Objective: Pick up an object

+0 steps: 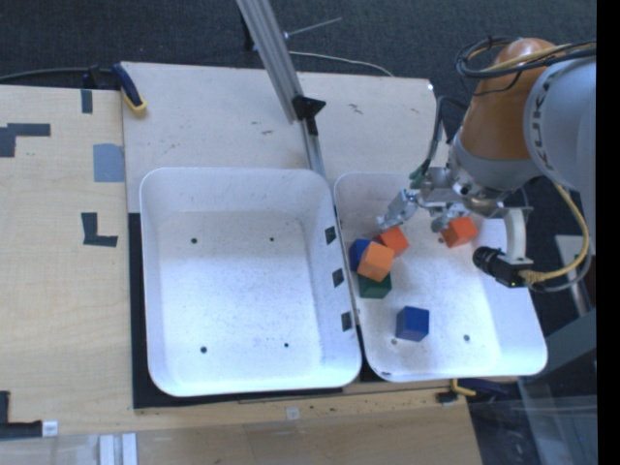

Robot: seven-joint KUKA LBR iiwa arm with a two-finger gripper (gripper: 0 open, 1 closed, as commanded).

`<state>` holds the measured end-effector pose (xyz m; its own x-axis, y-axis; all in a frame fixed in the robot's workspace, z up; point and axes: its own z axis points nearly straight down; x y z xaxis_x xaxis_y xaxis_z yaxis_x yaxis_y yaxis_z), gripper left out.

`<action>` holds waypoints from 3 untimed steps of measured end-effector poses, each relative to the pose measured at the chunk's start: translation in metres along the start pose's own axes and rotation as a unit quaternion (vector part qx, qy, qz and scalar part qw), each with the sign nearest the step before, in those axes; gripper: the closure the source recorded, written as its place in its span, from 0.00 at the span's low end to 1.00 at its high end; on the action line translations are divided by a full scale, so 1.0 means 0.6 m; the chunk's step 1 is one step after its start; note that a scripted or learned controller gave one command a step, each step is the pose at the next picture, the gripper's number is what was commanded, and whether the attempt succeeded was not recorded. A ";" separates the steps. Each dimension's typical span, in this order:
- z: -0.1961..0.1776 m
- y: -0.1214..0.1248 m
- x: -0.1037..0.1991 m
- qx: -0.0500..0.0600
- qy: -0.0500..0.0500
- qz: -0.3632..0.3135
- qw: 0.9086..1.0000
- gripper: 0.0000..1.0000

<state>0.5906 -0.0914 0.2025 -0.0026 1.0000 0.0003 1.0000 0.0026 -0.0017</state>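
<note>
1. The arm (528, 114) enters from the right and is positioned over the upper part of the right bin (504, 352).
2. The gripper (431, 211) sits low above the bin floor. Whether its fingers are open or closed cannot be told, and no object is visibly between them.
3. An orange block (459, 231) lies just beside the gripper on its right.
4. A second orange block (394, 240) lies at the gripper's lower left, close to the metal tip.
5. A cluster sits near the bin's left wall: a third orange block (377, 260) resting on a green block (375, 286), with a blue block (359, 251) touching on the left.
6. A separate dark blue cube (412, 323) lies lower in the right bin, apart from the cluster.
7. The left bin (155, 260) adjoins the right bin.
</note>
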 end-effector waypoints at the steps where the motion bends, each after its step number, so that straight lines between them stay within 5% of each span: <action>1: 0.155 0.038 -0.005 -0.003 0.002 0.000 1.000 0.00; 2: 0.008 0.089 0.085 -0.005 0.001 -0.002 1.000 0.00; 3: 0.172 -0.041 -0.010 0.005 0.000 0.003 1.000 0.00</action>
<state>0.5655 -0.0974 0.0991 0.0043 1.0000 -0.0003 0.9999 -0.0043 -0.0109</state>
